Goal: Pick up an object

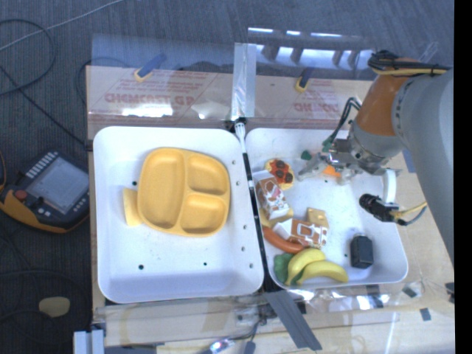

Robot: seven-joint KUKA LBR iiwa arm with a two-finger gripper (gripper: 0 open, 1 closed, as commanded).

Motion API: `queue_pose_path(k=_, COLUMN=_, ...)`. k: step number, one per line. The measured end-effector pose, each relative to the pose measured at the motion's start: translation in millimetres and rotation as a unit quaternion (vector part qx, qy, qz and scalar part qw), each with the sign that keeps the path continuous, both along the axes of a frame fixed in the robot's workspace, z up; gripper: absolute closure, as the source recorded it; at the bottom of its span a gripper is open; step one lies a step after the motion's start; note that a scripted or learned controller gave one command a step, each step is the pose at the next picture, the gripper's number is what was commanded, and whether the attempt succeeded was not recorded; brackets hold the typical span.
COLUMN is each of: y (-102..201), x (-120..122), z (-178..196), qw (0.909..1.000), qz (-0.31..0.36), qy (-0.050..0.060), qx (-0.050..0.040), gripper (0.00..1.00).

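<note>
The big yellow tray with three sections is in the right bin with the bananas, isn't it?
Not quite. The camera view shows the yellow tray with three sections lying in the left bin. The bananas are in the right bin, near its front edge, so the tray and the bananas are in different bins.

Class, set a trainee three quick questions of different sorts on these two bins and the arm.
1. True or false: the yellow tray lies in the left bin.
2. Which lies nearest the right bin's front edge? A bananas B tray C handset
3. Fill in: the arm reaches into the ___ bin.

Key: 1 true; 2 A; 3 right.
</note>
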State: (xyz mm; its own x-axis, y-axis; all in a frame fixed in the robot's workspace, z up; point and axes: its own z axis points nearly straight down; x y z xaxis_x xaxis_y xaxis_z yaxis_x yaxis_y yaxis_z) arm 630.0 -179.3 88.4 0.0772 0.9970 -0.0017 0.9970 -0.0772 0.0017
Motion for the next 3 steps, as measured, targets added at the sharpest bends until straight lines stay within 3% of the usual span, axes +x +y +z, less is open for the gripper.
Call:
queue_pose_path(k=1, y=-6, x=-12, z=0, qw=0.9999, qz=0.011, qy=-0.004, qx=-0.0017, gripper=0.00)
queue_pose_path(k=2, y=8, x=30, z=-2, qw=0.9999, qz=0.013, qy=0.003, qx=-0.0014, gripper=0.00)
queue_pose_path(k=3, y=10, x=28, z=3, qw=0.9998, qz=0.014, qy=0.010, qx=-0.0003, gripper=1.00)
